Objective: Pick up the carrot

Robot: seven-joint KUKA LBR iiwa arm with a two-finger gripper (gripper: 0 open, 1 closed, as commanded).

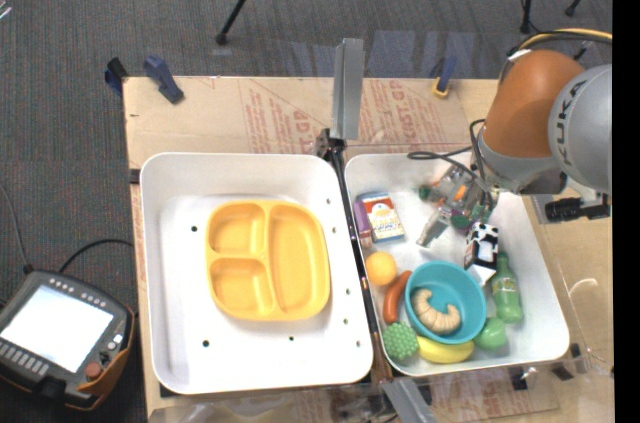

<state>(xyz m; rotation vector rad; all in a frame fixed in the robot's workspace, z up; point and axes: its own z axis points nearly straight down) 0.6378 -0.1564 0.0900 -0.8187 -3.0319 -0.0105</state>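
A shallow white left bin (170,211) held a yellow divided tray (267,258) and nothing else. In the right bin (545,261), toys crowded the near end. The carrot (396,296), a slim orange-red piece, lay slantwise just left of a teal bowl (446,301), touching its rim, with an orange ball (380,268) just above it and a green bumpy fruit (401,341) just below. A small box (381,217) lay farther up.

The gripper (452,206) hung over the upper middle of the right bin, well apart from the carrot, and it carried nothing. Whether it was open or shut could not be told.

A good pick would probably mean moving down and left, then closing across the carrot's narrow width without nudging the bowl or ball.

The carrot's lower end was tucked behind the green fruit, and a yellow banana (445,349) was partly hidden under the bowl.
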